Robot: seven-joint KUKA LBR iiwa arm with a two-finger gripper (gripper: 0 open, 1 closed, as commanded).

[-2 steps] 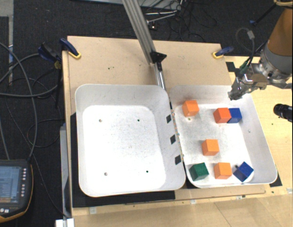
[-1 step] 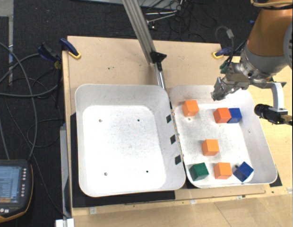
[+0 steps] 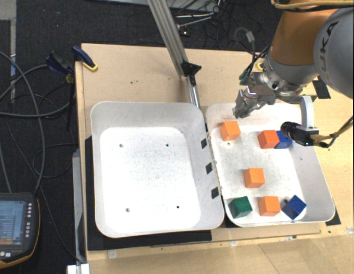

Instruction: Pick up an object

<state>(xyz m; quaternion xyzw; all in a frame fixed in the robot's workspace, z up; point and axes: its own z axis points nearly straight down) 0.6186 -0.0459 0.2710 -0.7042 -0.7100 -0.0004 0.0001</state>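
The gripper (image 3: 244, 111) is hanging over the back-left corner of the right bin (image 3: 314, 170), w/ nothing between the fingers. The fingers look close together, tips pointing down, but the view is too small and dark there to be sure, so I cannot tell their state.

Nearest target is probably the orange cube (image 3: 230, 130), sitting just in front of and slightly left of the fingers, apart from them, near the bin's left wall. Other blocks are lying further off: an orange + blue pair (image 3: 274, 139) touching to the right, an orange one mid-bin (image 3: 254, 177), then green (image 3: 240, 206), orange (image 3: 269, 205) and blue (image 3: 293, 206) along the front.

To do it well: centre over the cube, align the fingers w/ its flat faces, keep clear of the wall, and only then descend. The left bin (image 3: 103, 153) isn't involved.
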